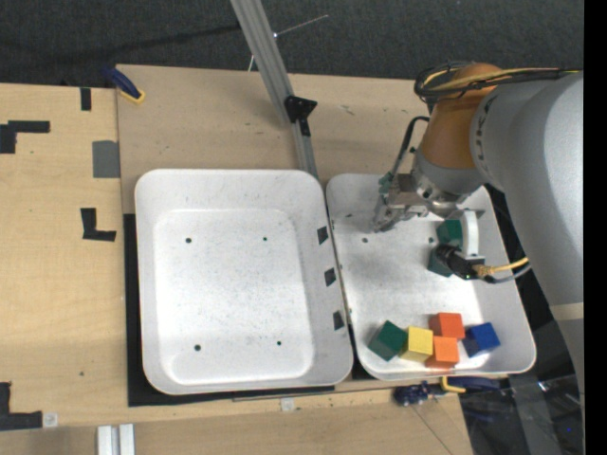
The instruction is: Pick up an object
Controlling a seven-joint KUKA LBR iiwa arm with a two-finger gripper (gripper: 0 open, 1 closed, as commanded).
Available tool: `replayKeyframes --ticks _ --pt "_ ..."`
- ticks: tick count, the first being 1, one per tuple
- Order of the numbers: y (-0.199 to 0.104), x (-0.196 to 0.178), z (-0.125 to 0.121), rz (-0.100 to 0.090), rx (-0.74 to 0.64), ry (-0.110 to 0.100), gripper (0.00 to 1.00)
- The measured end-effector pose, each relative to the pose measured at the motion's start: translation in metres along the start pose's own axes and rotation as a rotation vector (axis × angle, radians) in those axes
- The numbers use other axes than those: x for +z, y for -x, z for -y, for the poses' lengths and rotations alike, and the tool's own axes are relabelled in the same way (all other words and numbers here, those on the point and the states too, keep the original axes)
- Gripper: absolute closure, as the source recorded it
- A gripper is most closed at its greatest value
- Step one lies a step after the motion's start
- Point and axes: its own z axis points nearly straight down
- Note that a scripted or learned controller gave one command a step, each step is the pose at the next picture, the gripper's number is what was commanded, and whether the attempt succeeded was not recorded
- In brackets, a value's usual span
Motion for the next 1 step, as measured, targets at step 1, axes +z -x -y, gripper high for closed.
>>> replayKeyframes --ticks 1 --pt "-0.0004 -0.0424 -0.0028 -0.001 0.002 0.006 1.00"
